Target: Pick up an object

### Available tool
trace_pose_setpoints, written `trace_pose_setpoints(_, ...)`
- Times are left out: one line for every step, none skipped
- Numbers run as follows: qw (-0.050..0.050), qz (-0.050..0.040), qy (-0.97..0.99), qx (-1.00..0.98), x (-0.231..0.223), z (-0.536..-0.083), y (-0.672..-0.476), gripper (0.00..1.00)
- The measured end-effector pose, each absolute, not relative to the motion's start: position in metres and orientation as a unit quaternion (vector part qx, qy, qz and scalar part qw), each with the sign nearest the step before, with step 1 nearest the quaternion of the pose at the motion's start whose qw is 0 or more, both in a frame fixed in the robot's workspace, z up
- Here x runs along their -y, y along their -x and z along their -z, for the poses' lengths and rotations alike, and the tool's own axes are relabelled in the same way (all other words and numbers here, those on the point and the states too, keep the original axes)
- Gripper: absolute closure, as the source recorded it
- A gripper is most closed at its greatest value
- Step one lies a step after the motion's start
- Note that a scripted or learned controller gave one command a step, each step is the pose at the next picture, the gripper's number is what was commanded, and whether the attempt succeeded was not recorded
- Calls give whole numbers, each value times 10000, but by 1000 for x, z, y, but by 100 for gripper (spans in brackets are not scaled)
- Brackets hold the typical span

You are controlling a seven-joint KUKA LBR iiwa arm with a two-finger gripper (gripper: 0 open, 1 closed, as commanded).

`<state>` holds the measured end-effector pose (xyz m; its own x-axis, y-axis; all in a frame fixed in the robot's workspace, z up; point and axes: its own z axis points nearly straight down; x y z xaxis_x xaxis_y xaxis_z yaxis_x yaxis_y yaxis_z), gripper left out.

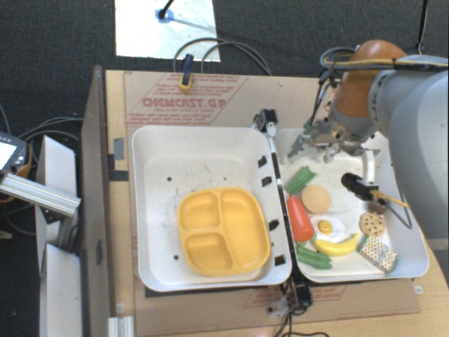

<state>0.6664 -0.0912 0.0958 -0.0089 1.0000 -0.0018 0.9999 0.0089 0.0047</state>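
Note:
The right bin (415,257) holds several toy foods: a green pod (300,180), a tan round ball (316,199), a red pepper (300,218), a fried egg (327,225), a banana (337,245), a second green pod (313,258), a cookie (372,223) and a checkered wafer (379,255). My gripper (319,146) hangs over the far end of this bin, beyond the green pod and the tan ball. Nothing shows in its grasp.
A yellow divided tray (223,230) lies in the left bin (151,188). A raised divider (273,181) with black clips separates the two bins. The grey arm (414,118) covers the far right corner of the right bin.

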Motion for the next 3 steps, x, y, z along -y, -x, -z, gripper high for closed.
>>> trace_pose_setpoints(-10,7,-7071,-7072,85,-83,-627,0)
trace_pose_setpoints(13,-14,-7064,-7078,85,-95,-630,100)
trace_pose_setpoints(23,-45,-7031,-7111,11,-190,-601,100)
